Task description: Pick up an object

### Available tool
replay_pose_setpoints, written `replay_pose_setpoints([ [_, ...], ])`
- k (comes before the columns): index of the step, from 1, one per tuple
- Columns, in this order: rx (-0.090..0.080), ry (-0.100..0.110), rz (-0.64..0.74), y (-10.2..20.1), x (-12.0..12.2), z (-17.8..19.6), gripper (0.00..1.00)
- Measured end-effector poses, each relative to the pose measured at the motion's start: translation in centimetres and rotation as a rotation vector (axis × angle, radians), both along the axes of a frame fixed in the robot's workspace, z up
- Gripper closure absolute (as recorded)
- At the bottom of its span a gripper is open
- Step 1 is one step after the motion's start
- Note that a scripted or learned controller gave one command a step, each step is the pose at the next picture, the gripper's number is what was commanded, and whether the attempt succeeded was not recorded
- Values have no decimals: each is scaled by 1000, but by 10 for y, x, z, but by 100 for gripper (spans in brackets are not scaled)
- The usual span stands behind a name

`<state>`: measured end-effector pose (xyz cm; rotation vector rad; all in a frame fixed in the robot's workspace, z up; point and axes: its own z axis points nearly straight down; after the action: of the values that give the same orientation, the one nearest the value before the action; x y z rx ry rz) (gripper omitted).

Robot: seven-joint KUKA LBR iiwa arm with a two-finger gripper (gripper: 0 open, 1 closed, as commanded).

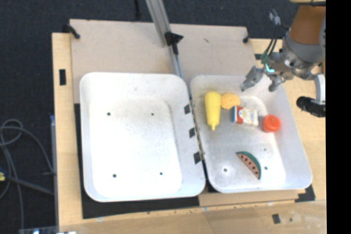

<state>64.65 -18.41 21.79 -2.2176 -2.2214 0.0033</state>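
camera view: the right shallow white plastic bin holds a smooth yellow corn-shaped toy, a small rounded orange-yellow piece touching it, a red-and-white box, a round red-orange tomato-like toy and a flat watermelon slice. the two-finger gripper hangs over the bin's far rim — fingers spread apart, gripping nothing.

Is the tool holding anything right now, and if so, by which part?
Nothing is held. The tool is open above the right bin's far edge, with no object between its fingers.
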Motion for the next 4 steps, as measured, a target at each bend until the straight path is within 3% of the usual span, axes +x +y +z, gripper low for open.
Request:
replay_pose_setpoints([
  [1, -3, -4, 2, -1, 1, 3, 0],
  [3, -3, -1, -3, -10, -1, -99, 0],
  [4, -3, -9, -4, -12, 2, -111, 0],
])
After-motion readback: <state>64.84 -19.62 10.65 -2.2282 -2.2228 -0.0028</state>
